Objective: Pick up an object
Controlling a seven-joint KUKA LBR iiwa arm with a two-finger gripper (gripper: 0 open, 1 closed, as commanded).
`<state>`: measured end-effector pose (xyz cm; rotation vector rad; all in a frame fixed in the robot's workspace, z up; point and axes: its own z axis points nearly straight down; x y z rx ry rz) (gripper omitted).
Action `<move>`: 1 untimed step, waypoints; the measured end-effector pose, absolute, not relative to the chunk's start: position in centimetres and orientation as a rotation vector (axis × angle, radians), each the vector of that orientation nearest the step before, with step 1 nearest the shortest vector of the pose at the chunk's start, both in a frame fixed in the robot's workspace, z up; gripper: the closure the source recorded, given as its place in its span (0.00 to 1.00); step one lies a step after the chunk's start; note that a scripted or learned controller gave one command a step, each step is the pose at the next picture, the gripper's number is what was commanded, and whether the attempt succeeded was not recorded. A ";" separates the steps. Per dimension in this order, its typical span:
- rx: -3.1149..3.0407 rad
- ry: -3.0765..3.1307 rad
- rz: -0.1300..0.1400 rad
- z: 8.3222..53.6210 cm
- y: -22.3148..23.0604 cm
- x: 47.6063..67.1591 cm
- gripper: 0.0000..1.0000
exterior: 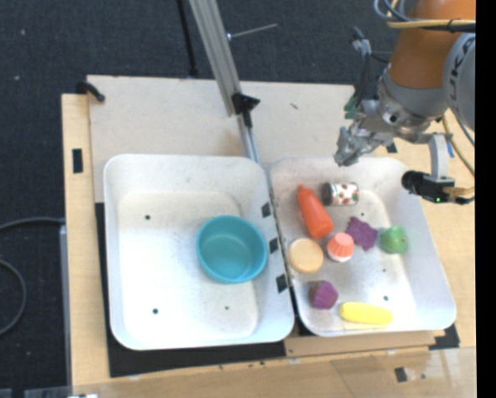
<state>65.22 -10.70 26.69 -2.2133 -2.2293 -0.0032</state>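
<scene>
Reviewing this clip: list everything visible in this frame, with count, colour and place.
bins: 2, white, side by side on the bench
bowl: 1, teal, left bin
carrot-like piece: 1, orange, right bin
small can: 1, white with red marks, right bin, near the far rim
round disc: 1, tan, right bin
cupcake-like toy: 1, pink and white, right bin
purple pieces: 2, right bin
green piece: 1, right bin
yellow piece: 1, right bin, near rim
metal post: 1, grey, behind the bins
tool: 1, grey, over the right bin's far edge
</scene>
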 end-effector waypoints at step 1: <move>-2.215 -2.228 0.000 25.1 -5.7 64.4 1.00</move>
